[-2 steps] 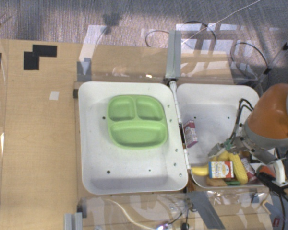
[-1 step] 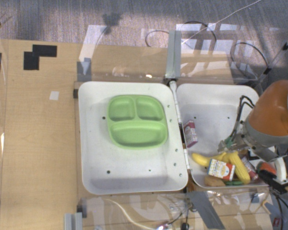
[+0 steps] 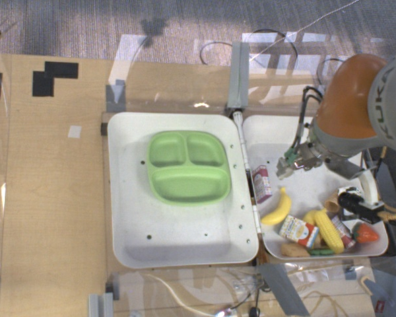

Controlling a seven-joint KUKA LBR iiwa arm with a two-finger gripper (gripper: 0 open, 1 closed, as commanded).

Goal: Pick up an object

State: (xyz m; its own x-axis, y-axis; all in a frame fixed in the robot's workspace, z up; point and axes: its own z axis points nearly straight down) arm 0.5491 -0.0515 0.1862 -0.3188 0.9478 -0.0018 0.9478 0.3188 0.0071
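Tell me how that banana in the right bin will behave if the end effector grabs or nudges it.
The banana is curved and smooth, so it would likely pivot or slide on the bin floor when pushed. It looks like toy plastic, probably stiff and light. It lies beside the small can, which a nudge could bump.

From my remote station, I see the arm (image 3: 356,98) reach in from the right edge of the camera view, its orange band bulking large above the wrist and a grey link cut off at the frame's edge. Dark cables loop along the left side of the wrist. Below it, the gripper (image 3: 292,165) points down and to the left, tilted rather than vertical. I cannot tell how the tip is set at this angle.
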